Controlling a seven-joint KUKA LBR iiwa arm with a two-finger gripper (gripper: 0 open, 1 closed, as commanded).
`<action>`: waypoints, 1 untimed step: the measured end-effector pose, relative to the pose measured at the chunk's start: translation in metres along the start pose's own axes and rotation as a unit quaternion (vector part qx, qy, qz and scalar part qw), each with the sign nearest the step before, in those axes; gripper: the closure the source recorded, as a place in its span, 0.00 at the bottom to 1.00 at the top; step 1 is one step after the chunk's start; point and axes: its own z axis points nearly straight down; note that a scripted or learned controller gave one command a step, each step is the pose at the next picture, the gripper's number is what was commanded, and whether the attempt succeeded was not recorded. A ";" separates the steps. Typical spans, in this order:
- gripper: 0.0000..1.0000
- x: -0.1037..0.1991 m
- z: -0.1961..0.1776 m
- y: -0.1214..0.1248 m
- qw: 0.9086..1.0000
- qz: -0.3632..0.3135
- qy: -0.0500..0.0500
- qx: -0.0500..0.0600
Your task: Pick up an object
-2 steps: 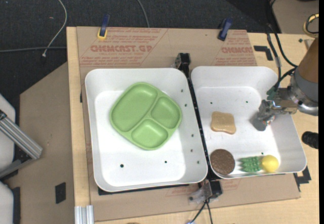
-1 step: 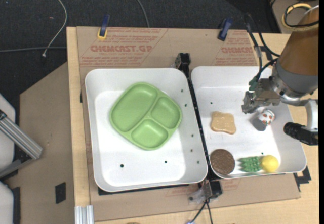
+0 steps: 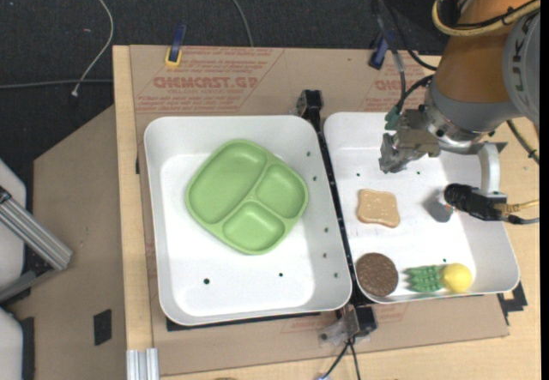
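Note:
In the right bin [image 3: 480, 237] lie a slice of toast [image 3: 377, 208], a brown round cookie-like disc [image 3: 377, 273], a green toy vegetable [image 3: 422, 279] and a yellow ball-like fruit [image 3: 457, 277]. A small grey block [image 3: 440, 211] sits near the bin's right side. My gripper [image 3: 393, 160] hangs over the upper part of the right bin, above and slightly right of the toast, with nothing visibly between its fingers.
The left bin [image 3: 171, 267] holds a green divided plate [image 3: 248, 196]. A black clip [image 3: 309, 102] sits where the bins meet at the top. Blue clamps [image 3: 176, 44] pin the cardboard base. A black cable plug [image 3: 467, 198] juts over the right bin.

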 end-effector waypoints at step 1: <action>1.00 0.046 -0.004 0.018 1.000 0.001 0.000 0.001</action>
